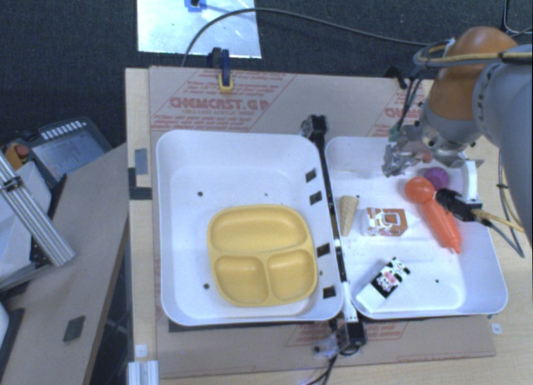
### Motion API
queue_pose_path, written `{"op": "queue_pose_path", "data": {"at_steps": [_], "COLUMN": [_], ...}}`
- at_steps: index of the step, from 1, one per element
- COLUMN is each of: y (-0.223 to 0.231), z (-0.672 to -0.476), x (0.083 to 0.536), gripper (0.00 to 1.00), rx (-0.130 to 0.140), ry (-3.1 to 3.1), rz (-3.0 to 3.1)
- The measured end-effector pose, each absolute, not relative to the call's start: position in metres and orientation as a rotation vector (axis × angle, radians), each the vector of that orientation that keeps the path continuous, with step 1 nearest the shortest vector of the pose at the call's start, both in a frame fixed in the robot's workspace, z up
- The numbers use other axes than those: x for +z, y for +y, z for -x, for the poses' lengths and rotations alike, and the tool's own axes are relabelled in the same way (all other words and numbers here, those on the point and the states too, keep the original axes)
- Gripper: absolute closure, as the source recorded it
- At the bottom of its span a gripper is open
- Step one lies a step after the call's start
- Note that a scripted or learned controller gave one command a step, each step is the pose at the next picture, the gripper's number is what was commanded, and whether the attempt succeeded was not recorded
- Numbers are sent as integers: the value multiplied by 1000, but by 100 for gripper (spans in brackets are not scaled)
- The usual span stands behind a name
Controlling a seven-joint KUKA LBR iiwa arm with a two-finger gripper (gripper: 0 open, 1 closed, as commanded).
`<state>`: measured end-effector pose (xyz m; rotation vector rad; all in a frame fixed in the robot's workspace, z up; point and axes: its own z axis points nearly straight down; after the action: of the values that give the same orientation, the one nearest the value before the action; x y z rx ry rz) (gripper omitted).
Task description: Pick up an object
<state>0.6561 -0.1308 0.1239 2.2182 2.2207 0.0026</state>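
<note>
Up right, the hand (400,161) hovers over the right bin (483,292) beside the carrot (435,211); finger state unclear

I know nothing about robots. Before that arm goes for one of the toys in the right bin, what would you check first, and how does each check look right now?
1. Gripper above the right white bin: ok, it hangs over the far corner.
2. Something held between the fingers: cannot tell, they are too small and dark.
3. Targets in reach: ok, the orange carrot-shaped toy and purple round toy lie close by.
4. Targets apart: not ok, the carrot's top touches the purple toy.
5. Other items free: ok, the tan cone, brown-and-white packet and black-and-white carton lie apart.
6. Yellow divided plastic tray: ok, it sits in the left bin.
</note>
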Motion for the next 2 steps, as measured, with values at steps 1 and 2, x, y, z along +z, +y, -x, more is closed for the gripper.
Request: {"op": "queue_pose_path", "data": {"at_steps": [1,2], "y": [-122,-117], "z": [-664,-665], "x": [177,240], "gripper": [100,100], "rx": [7,6], "ry": [2224,2224], "rz": [-2212,-2211]}}
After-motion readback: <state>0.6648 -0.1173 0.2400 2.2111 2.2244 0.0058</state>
